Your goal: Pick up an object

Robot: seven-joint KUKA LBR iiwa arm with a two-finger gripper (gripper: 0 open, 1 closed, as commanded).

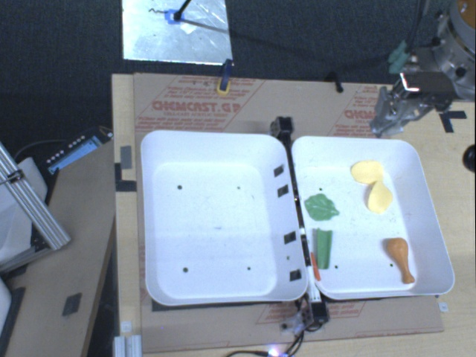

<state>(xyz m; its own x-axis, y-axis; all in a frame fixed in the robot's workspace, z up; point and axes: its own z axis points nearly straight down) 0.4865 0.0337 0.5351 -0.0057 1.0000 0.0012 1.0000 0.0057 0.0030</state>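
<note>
Landmark: the right bin (428,199), the one that holds all the loose objects.
Gripper (387,121): it hangs over the bench just beyond the far edge of the right bin, outside its rim; whether the fingers are apart or together cannot be told from this view, and nothing is seen between them.
Yellow pieces (367,172): two lie side by side in the far part of the right bin.
Green leaf (321,207): near the bin's inner wall, about midway along it.
Green stick (323,245): just nearer than the leaf, close to the same wall.
Drumstick (399,257): in the near outer part of the bin.
Done: seemingly nothing; every object rests on the bin floor.
Left: choose an object, descend, grip, lift.
</note>
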